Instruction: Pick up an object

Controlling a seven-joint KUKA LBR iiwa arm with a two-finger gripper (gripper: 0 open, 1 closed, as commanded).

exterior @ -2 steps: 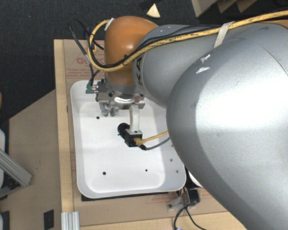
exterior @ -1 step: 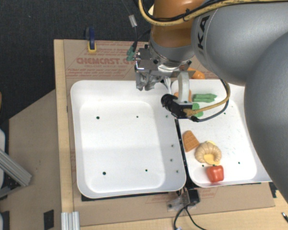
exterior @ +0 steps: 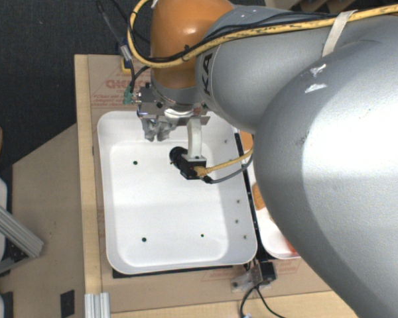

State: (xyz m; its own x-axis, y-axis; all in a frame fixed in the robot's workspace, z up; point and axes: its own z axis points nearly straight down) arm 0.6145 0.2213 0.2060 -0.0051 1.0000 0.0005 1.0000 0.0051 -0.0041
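- Camera view, from above at a slant: gripper (exterior: 156, 132) poised over the far edge of the left bin (exterior: 119, 204), about midway along that edge, pointing down
- Cannot tell whether clenched or released from this angle; carries nothing that can be made out
- Left bin's white floor marked by small dark dots (exterior: 135, 163) toward its corners
- Likeliest thing to pick: an orange item (exterior: 247, 141) at the near-left edge of the right bin (exterior: 268, 237), mostly hidden under the arm (exterior: 331, 144), well apart from the gripper
- Probably small and light, judging by the little on view; stiffness and slipperiness not readable
- Best taken across its narrowest width near the middle, approached straight down and kept clear of the bin wall, with a gentle squeeze in case of softness
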